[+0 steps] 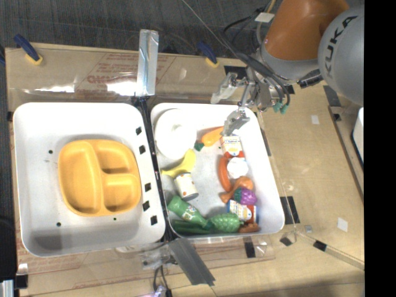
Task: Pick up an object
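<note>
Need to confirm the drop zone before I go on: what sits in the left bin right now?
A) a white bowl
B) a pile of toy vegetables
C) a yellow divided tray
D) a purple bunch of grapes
C: the yellow divided tray lies alone in the left bin, while the toy food is piled in the right bin.

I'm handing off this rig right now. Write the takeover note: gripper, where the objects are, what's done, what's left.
Gripper: over the right bin's upper part, above the carrot; nothing visibly held.
Objects: toy food piled in the right bin, white bowl at its upper left. Yellow divided tray in the left bin.
Done: no pick yet.
Left: grasp an object and lift it.
</note>
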`<control>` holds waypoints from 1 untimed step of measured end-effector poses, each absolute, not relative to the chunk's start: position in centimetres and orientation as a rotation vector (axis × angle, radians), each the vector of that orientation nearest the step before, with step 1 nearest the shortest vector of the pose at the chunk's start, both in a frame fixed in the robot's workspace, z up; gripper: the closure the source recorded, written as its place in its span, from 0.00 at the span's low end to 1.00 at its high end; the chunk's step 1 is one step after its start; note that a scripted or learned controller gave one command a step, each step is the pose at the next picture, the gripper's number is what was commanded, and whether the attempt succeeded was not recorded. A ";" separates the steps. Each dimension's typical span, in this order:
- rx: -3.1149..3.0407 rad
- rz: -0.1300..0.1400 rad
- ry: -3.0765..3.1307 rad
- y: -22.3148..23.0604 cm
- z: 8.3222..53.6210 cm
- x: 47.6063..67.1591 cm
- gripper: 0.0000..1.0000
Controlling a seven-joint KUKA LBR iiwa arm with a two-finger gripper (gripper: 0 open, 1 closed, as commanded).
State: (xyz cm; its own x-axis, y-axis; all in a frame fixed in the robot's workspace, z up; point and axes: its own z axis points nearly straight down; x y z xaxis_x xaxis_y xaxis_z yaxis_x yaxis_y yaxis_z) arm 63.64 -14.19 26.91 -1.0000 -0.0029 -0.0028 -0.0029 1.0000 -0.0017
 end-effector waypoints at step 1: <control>-0.026 -0.001 3.137 -19.2 12.0 62.1 0.00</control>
